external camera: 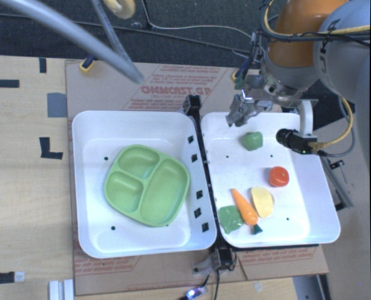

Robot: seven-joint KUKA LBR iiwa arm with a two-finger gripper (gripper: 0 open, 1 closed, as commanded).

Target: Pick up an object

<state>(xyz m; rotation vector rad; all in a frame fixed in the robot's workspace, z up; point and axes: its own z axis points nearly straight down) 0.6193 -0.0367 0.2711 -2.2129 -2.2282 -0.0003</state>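
Nearest us, along the right bin's (323, 230) front edge, we note a green piece (229, 218), an orange carrot (244, 206) and a yellow piece (262, 202) clustered close, with bare floor toward the right wall. We record a red ball (279, 177) mid-bin and a green object (252, 140) near the back edge, just beside the hand (240, 119), which hangs over the back-left corner holding nothing we can see, its fingers slightly apart. We find the left bin (85, 167) holding a green divided plate (147, 184), with bare margin all round.

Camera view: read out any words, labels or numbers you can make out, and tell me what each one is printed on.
"CHEMCAST GP": red print on the brown cardboard sheet under the two white bins, roughly as it reads, since the letters are soft.
Smaller red lines above and below it on the same sheet: too blurred to read.
No lettering is legible on the green divided plate or the toy food.
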